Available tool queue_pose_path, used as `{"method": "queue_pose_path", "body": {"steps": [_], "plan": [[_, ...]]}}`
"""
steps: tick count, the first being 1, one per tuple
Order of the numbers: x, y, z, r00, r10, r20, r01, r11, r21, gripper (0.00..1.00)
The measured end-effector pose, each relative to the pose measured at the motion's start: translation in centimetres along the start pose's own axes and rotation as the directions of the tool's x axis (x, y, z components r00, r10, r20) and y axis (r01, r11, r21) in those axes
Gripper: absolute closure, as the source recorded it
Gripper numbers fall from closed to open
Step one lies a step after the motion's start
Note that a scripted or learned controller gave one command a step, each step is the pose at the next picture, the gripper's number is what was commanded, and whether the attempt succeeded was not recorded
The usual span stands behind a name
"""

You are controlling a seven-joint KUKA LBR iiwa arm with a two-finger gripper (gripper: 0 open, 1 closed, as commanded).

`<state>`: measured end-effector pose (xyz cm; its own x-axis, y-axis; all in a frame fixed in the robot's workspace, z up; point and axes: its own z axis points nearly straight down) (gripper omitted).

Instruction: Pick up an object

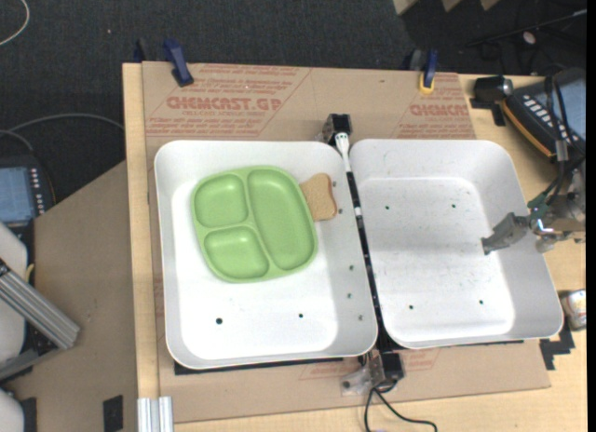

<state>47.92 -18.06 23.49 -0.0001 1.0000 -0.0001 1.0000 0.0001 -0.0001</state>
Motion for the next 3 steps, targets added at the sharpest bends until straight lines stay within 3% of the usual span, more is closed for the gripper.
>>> {"method": "queue_pose_path", "body": {"steps": [1, 2, 3], "plan": [[4.5, 0.1, -31.1, 1.000, -0.004, 0.005, 0.004, 1.000, -0.023, 0.00], [25.6, 0.0, -30.0, 1.000, -0.019, -0.003, 0.019, 1.000, 0.000, 0.00], [13.3, -0.1, -30.1, 1.000, 0.014, 0.002, -0.014, 1.000, 0.000, 0.00]]}}
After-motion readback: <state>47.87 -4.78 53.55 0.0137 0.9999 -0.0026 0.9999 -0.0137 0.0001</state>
